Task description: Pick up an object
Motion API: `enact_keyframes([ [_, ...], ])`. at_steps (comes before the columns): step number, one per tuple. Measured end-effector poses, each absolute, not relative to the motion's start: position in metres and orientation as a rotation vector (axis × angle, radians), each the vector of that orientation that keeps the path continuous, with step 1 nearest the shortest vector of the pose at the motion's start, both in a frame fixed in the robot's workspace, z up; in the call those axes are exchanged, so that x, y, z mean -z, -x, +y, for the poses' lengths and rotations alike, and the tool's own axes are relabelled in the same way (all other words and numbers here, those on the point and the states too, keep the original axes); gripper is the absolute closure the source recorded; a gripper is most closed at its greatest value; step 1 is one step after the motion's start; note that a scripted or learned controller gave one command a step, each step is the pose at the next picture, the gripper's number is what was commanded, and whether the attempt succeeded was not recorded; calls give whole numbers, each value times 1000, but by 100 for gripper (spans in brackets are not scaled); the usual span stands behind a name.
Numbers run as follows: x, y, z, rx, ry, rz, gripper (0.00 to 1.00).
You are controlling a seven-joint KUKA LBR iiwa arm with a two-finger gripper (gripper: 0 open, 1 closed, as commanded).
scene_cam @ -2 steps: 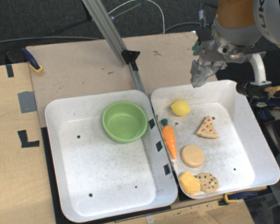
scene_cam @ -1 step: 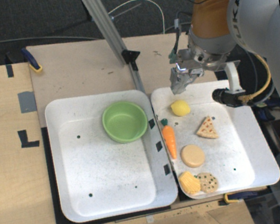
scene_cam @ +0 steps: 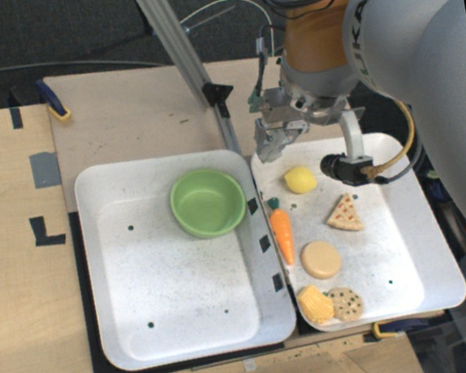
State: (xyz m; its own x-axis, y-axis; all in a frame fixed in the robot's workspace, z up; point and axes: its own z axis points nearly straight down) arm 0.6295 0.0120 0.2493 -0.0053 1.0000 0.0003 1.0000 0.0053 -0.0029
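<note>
Gripper [scene_cam: 272,143]: finger spread cannot be told, nothing seen held. Just beside and below it: lemon [scene_cam: 301,180]. Further below: carrot [scene_cam: 282,233]. Lower left: green bowl [scene_cam: 208,201].

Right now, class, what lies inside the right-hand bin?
In the right bin: a lemon, a pizza slice, a carrot, a round tan biscuit, corn and a chip cookie. The arm covers its far corner, so anything there is hidden.

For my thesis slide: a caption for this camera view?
KUKA arm's claw hovers over the right bin near a lemon; a green bowl sits in the left bin.
</note>
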Motion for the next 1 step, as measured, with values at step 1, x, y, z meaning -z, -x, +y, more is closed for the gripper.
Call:
enact_keyframes([
  [1, -227, -643, 62, -3, 2213, -2226, 100],
])
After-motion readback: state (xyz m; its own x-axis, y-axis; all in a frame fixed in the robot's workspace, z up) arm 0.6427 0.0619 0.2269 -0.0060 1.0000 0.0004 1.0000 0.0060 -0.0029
